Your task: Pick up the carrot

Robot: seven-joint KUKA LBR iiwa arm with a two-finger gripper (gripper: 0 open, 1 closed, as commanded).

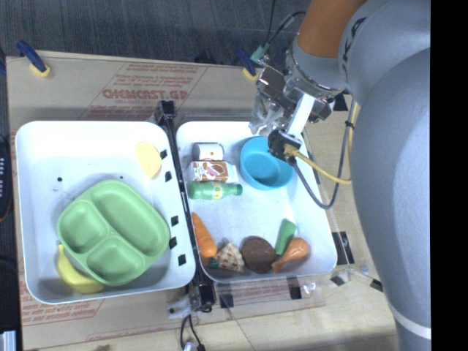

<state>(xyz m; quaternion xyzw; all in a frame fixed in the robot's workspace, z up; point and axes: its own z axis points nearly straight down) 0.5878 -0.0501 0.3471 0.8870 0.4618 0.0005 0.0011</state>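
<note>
The carrot [203, 237] is orange and lies lengthwise against the left wall of the right bin [322, 229], near its front. The gripper [263, 121] hangs over the far edge of that bin, just behind the blue bowl [263, 164] and well away from the carrot. The grey arm with its orange band comes in from the upper right above it.
The right bin also holds two small boxes [209, 162], a green bottle [214, 190], a brown round piece [257, 252], a pizza slice [228, 258], a drumstick [294, 252] and a green piece [285, 233]. In the left bin lie a green divided plate [113, 229] and yellow items [148, 158].
</note>
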